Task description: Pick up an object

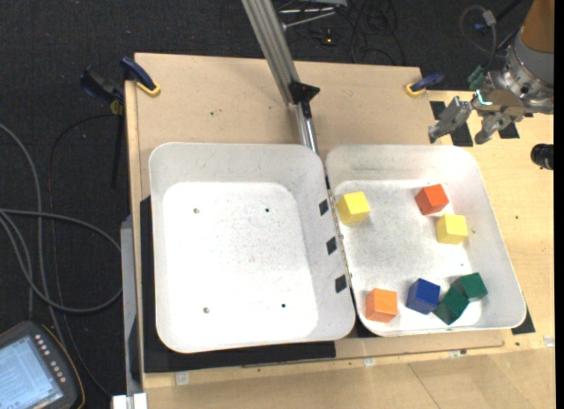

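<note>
The tan wooden worktop [229, 103] carries two bins. The tool [477, 125], fingers apart and empty, hovers beyond the right white bin [493, 222]; descend vertically over the isolated yellow cube [353, 206].

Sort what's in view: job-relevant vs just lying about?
Job:
hand, above the right bin's far rim
yellow block
red block
second yellow block
orange block
blue block
two green blocks
right bin

Lying about:
left bin
blue clamps
pendant screen
</note>
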`<action>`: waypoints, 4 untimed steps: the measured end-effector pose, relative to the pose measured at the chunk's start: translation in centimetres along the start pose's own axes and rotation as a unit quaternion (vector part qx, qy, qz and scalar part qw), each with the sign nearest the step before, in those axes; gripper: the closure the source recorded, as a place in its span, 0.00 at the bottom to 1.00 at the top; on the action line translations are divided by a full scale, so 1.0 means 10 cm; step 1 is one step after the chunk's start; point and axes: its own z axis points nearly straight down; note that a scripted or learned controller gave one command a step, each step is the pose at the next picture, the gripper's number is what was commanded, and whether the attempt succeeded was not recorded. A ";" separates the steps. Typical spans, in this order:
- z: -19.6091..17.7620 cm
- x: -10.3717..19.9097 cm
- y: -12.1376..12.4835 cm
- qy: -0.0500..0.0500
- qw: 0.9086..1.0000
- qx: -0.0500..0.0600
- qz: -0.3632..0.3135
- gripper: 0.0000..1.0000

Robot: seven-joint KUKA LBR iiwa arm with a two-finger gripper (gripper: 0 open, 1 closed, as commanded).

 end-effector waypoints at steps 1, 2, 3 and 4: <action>-0.02 0.00 0.01 -0.001 1.000 -0.002 -0.001 0.00; 0.41 0.00 -0.01 0.000 1.000 0.000 0.001 0.00; 0.84 0.01 -0.04 0.000 1.000 0.000 0.001 0.00; 1.31 0.08 -0.09 0.000 1.000 0.001 0.001 0.00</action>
